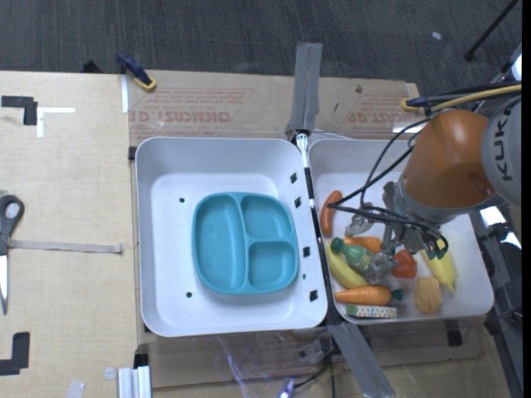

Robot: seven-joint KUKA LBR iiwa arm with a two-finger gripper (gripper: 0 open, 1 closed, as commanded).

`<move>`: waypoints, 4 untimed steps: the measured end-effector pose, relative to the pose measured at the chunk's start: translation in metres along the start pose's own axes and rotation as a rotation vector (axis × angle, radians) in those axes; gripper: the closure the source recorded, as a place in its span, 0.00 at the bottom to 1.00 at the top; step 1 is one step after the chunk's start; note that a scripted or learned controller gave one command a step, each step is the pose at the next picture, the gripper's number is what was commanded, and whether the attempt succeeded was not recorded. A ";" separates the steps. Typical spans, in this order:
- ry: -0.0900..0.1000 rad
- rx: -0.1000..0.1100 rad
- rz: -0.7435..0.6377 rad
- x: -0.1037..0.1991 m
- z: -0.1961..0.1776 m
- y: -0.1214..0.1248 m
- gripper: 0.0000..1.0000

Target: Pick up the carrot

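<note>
One fixed camera looks down on my table point(66, 222) from above at a slant (far enough back to take in both white bins whole). The left bin point(158, 247) sits mid-frame, the right bin point(473, 301) toward the right edge, where my arm point(452, 160) reaches in.

Banana point(339, 263), corn point(428, 294) and other toys crowd the carrot point(362, 295) closely.

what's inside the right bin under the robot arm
Toy food in the right bin: a carrot, a banana, corn. The gripper and arm cover whatever lies beneath them.
</note>
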State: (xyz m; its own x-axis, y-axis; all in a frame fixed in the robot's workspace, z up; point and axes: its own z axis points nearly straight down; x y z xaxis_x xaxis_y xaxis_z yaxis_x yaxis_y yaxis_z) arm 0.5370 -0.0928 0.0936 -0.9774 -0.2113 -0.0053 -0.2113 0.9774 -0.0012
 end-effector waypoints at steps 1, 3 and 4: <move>-0.003 0.002 0.308 0.015 0.000 -0.011 0.00; 0.003 0.002 0.885 -0.016 0.001 -0.003 0.00; -0.003 0.002 0.881 -0.018 -0.009 -0.003 1.00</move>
State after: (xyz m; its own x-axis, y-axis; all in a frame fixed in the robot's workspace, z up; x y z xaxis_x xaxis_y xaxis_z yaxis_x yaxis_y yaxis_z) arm 0.5548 -0.0919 0.1031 -0.7847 0.6198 -0.0077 0.6198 0.7847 0.0025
